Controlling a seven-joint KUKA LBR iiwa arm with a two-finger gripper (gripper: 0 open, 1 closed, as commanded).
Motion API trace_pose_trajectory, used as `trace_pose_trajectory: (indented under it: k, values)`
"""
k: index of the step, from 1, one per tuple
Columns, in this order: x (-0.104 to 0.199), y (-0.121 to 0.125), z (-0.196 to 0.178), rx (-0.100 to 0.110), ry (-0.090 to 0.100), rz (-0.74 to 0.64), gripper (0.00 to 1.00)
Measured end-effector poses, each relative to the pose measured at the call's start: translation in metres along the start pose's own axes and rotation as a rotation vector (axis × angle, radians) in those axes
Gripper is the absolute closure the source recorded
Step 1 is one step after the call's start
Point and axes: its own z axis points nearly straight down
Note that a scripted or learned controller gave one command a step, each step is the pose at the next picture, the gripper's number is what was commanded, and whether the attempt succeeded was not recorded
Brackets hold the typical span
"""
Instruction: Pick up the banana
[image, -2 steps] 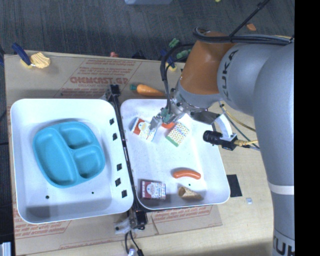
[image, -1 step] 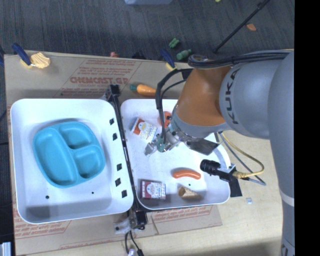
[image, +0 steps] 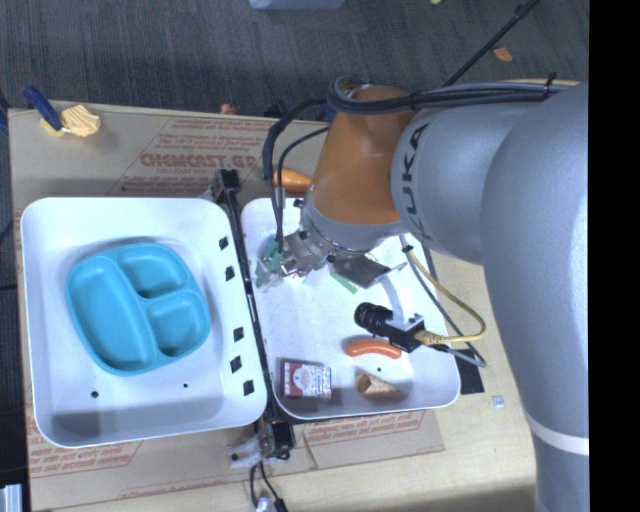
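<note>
My gripper (image: 282, 260) hangs low over the back left part of the right bin (image: 440, 385), close to its left wall. The grey arm and its orange band cover much of that bin's back half. An orange-yellow rounded end (image: 292, 180) pokes out from behind the wrist at the bin's back left corner. It may be the banana, but most of it is hidden. I see nothing held under the gripper.
The right bin also holds a small orange sausage-shaped piece (image: 372, 349), a brown box (image: 305, 380), a tan wedge (image: 378, 385) at the front, and a green scrap (image: 345, 284). A blue divided plate (image: 135, 305) lies in the left bin (image: 60, 420).
</note>
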Motion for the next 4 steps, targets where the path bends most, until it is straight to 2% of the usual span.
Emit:
trace_pose_trajectory:
  k: [1, 2, 3, 4]
  values:
    - [-0.052, 0.02, 0.023, -0.003, -0.002, -0.462, 0.0]
    - [0.08, 0.022, 0.015, 0.0, 0.002, -0.325, 0.0]
    - [0.015, 0.027, -0.127, -0.005, -0.003, -0.331, 0.0]
    - [0.048, -0.018, -0.037, 0.002, 0.001, 0.033, 0.0]
